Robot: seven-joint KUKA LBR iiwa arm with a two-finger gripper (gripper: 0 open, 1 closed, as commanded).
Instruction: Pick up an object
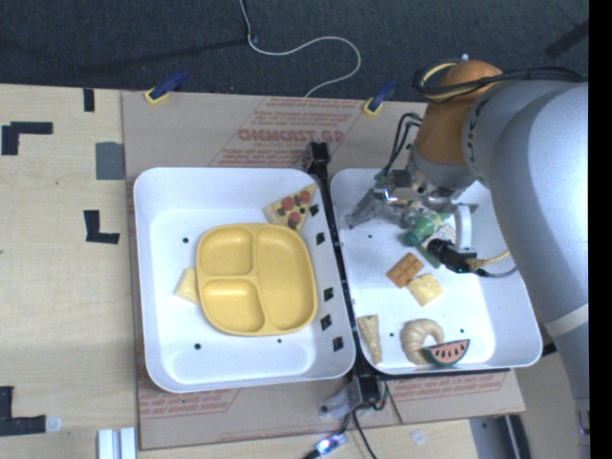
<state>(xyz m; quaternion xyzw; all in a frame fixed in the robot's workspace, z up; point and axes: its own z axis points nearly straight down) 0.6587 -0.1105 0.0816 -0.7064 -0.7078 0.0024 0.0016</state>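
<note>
On a cardboard-covered bench we see two white bins. In the right bin, the gripper sits over a small green object; whether it grips, we cannot tell. The left bin holds a glossy yellow divided plate.

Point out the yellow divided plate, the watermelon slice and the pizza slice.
yellow divided plate (256, 278), camera view, centre ridge.
watermelon slice (446, 353), camera view, red flesh.
pizza slice (293, 207), camera view, topped face.

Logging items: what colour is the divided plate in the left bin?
Yellow, camera view: divided plate.
</note>
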